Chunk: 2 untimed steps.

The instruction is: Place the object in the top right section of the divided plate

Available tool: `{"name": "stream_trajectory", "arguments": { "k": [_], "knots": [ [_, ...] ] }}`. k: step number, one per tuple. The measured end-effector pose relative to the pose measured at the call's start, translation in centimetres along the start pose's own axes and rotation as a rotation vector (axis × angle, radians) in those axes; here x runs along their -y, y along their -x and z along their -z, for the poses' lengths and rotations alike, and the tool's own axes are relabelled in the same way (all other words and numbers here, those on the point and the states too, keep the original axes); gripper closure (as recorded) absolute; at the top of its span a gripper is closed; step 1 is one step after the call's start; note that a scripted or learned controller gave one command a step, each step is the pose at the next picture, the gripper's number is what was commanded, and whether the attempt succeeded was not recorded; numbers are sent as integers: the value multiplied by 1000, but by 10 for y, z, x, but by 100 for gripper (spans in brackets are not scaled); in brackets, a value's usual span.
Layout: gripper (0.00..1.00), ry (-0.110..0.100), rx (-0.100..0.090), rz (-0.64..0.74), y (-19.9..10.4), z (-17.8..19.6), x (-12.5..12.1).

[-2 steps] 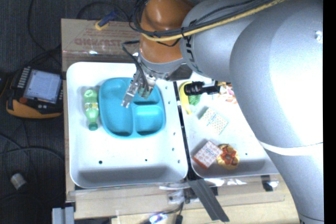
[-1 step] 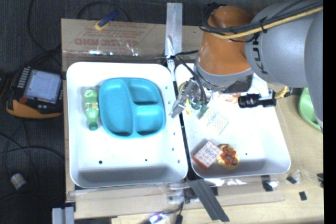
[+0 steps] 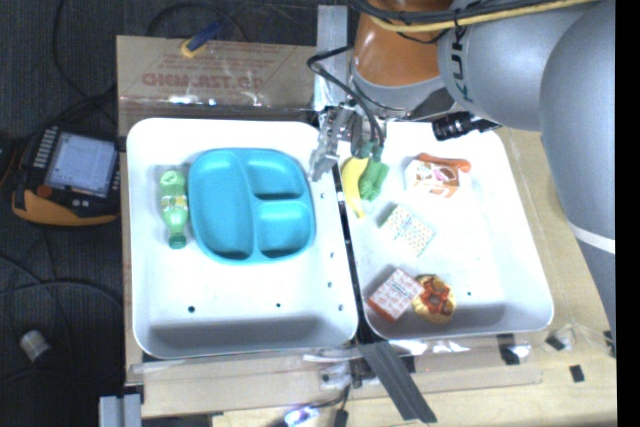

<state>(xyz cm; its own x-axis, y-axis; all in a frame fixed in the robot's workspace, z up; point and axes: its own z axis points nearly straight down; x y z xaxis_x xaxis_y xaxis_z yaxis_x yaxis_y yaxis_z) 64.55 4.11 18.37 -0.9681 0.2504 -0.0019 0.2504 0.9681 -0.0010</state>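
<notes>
The end effector [image 3: 345, 147] is hanging near frame centre over the wall between the bins, seemingly gripping a banana [image 3: 352, 179] and green object [image 3: 374, 177]. Carrying both is risking one dropping short of the plate [image 3: 250, 203], centre-left.

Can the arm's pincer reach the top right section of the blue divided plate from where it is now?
Probably yes. The pincer hangs over the rim between the bins, just right of the blue divided plate. The top right section lies open, with nothing standing between them.

blue divided plate [image 3: 248, 205], green bottle [image 3: 173, 204]
</notes>
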Motion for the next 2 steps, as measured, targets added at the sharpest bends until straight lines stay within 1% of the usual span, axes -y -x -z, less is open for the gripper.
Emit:
{"name": "stream_trajectory", "arguments": {
  "k": [1, 2],
  "knots": [
    [100, 2, 1, 311, 16, 0, -4],
    [100, 2, 2, 625, 31, 1, 26]
  ]
}}
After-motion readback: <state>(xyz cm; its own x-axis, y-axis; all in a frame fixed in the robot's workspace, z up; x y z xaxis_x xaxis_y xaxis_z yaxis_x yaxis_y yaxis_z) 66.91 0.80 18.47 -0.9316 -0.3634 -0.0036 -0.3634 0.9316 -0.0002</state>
